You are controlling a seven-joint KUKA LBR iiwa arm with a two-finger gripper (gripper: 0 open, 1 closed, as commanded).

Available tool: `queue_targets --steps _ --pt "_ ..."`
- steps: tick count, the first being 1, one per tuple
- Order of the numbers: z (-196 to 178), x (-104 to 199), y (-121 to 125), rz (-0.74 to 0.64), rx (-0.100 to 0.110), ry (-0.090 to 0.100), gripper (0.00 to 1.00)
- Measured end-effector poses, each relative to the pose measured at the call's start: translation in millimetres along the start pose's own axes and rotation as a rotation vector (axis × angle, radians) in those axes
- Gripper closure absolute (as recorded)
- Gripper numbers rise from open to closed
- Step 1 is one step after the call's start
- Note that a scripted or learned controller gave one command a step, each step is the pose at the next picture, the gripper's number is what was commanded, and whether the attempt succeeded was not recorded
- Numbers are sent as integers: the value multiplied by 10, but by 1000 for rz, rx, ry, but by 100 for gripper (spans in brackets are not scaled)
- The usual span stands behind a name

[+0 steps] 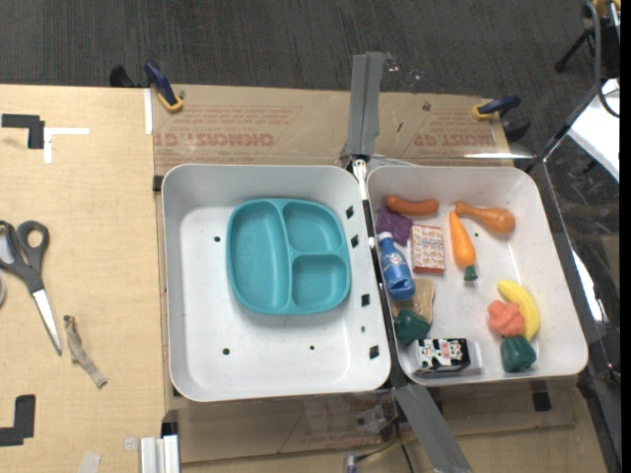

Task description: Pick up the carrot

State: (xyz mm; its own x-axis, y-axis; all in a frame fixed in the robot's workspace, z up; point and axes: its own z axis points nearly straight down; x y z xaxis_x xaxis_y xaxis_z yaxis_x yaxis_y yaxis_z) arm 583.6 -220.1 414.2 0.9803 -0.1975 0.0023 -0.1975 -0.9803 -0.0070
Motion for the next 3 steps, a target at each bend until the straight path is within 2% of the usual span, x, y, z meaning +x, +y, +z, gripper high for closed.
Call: queue_targets --steps 1,2,3 --pt "377 -798 173 7 1 -1 100" --pt "287 -780 144 5 10 2 100" --pt "-307 -346 78 3 4 0 100"
